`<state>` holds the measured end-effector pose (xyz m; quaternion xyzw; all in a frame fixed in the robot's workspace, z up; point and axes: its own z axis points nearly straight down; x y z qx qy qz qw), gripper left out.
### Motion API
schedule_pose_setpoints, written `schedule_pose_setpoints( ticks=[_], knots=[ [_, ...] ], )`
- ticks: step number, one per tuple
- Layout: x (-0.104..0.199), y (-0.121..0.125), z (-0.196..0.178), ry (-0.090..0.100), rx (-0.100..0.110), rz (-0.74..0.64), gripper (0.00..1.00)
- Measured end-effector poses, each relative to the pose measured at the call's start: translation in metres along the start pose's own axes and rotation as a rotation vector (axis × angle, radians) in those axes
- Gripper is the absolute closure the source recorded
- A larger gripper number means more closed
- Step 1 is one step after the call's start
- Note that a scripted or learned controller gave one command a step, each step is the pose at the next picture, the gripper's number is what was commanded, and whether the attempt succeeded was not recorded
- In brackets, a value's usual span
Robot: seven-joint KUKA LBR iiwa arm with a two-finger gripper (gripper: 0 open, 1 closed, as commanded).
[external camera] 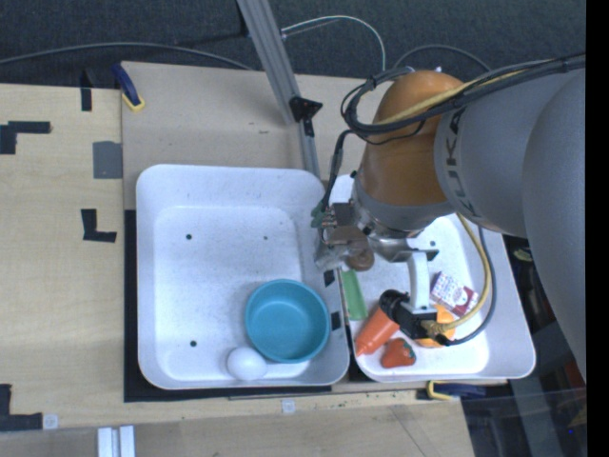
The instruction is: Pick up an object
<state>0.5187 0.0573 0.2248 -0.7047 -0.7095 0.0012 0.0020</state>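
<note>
In the camera view the gripper (344,248) hangs over the raised rims where the two white bins meet, its dark metal fingers blurred into the wrist hardware, so I cannot tell whether they are spread or pressed together, and nothing shows between them. To the left of the fingers the left bin (190,208) offers a wide bare speckled floor; only its near corner is taken, by a round blue bowl (285,319) with a smooth white ball (246,362) touching its lower left side. Just below the fingers a slim green stick (354,294) lies along the right bin's (504,350) left wall. Further below sit an orange cone-shaped piece (376,329) and a red lumpy piece (399,352), close together, with a red and white packet (451,294) to their right. That bin is crowded under the arm. The grey arm (533,150) reaches in from the right, its glossy orange band (409,141) directly above the wrist, which points straight down.
</note>
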Motion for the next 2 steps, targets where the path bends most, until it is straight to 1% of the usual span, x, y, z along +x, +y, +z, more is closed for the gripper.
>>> schedule_pose_setpoints(
  ticks=[1, 2],
  knots=[
    [0.0373, -0.0282, -0.0007, -0.001, 0.001, 0.001, 1.00],
    [0.0350, -0.0270, -0.0007, -0.001, -0.001, 0.005, 0.00]
  ],
)
